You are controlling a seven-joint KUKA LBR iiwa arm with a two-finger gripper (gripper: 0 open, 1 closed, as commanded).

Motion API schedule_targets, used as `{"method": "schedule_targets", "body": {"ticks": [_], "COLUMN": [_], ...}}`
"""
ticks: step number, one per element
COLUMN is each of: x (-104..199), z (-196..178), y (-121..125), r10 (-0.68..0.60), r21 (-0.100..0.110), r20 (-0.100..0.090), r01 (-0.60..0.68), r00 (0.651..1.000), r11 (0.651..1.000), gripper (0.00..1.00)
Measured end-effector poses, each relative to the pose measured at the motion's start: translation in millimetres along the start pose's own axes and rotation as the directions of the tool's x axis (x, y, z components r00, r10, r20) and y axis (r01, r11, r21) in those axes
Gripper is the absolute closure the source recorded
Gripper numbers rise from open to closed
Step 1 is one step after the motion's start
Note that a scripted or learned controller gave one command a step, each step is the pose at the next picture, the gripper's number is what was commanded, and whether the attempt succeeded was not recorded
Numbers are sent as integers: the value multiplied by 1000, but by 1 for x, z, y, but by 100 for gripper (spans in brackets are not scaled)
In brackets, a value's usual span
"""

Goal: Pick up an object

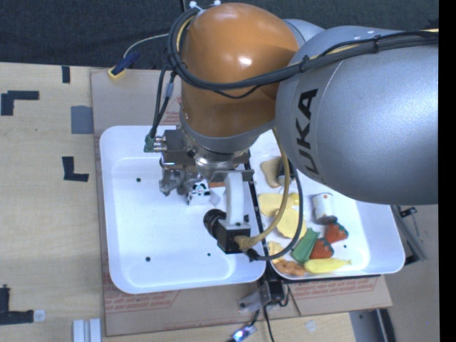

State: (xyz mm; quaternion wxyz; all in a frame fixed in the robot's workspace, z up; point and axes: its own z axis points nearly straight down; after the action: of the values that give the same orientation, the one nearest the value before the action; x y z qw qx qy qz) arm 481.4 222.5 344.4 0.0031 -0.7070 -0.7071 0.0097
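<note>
While the arm (342,105) hangs above the left bin (142,219), the right bin (385,258) beside it holds a green toy (305,244) and a yellow toy (328,265). Claw (174,182): low inside the left bin, grip state cannot be told. Small black-and-white object (198,189): in the left bin, just beside the claw.

I count 2 shallow white bins side by side on the pale wooden surface (43,226). The left bin (132,219) has a few small dark dots on its floor, and the right bin (388,251) sits against it, rim to rim. Brown cardboard (128,98) lies under both and sticks out at the far and near edges. Left of the bins I see several black tape marks (71,169) and 1 grey patch (82,118) on the wood. A dark cloth (71,13) runs along the far side of the surface.
</note>
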Motion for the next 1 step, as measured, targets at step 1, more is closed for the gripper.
{"method": "schedule_targets", "body": {"ticks": [1], "x": [10], "z": [-148], "y": [0], "r10": [-5], "r21": [-32], "r20": [-16], "r01": [4], "r00": [1000], "r11": [999], "gripper": [100]}}
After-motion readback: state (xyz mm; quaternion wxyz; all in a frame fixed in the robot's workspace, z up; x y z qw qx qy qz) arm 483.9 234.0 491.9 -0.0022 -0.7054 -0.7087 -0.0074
